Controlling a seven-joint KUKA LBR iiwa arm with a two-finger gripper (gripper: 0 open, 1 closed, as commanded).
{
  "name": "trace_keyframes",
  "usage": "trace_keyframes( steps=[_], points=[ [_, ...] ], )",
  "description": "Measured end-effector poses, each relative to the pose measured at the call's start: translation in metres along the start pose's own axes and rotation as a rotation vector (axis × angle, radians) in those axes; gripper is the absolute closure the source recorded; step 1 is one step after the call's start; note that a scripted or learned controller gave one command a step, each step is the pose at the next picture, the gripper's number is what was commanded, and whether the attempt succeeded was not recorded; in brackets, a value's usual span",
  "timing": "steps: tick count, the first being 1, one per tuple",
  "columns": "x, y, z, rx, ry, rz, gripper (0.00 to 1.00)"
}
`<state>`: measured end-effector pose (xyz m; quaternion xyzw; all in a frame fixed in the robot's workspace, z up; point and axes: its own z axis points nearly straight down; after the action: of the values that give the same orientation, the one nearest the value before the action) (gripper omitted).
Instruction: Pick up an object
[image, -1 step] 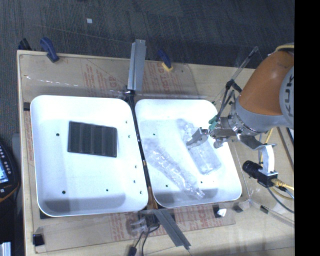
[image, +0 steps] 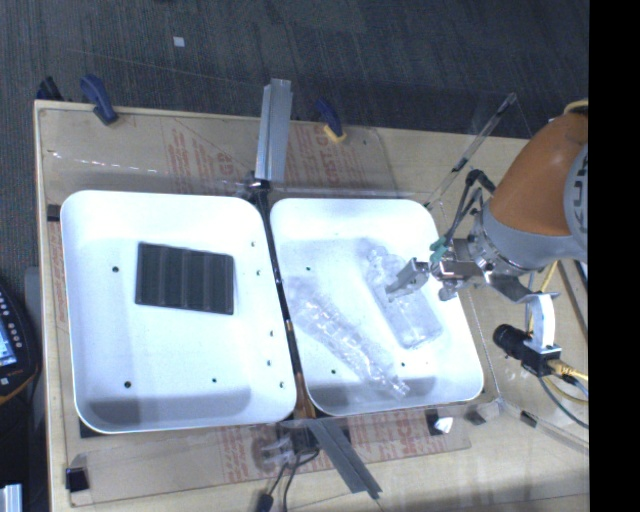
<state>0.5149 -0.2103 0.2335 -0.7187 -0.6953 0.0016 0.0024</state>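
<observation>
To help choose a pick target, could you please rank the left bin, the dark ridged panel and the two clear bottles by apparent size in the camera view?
1. left bin
2. dark ridged panel
3. two clear bottles: alike, hard to outline, so unranked

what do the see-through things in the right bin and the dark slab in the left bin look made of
Two clear bottles: likely thin plastic, glossy; the white bin shows through, with crinkled highlights. Dark ribbed slab: matte, possibly rubber or foam; hard to tell.

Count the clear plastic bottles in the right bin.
2: one bottle under the gripper, right of centre; another bottle lying diagonally toward the front. Transparency could hide more.
</observation>
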Motion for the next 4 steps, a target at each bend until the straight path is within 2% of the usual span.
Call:
trace_keyframes(
  steps=[1,2,3,4],
  points=[
    [0.002,0.005,-0.014,-0.004,-0.002,-0.096,0.0],
    [-0.001,-0.008,-0.035,-0.007,-0.003,-0.079,0.0],
    [0.02,0.012,-0.121,-0.008,-0.004,-0.317,0.0],
    [0.081,-0.017,-0.042,-0.003,-0.002,-0.187,0.0]
  ],
)
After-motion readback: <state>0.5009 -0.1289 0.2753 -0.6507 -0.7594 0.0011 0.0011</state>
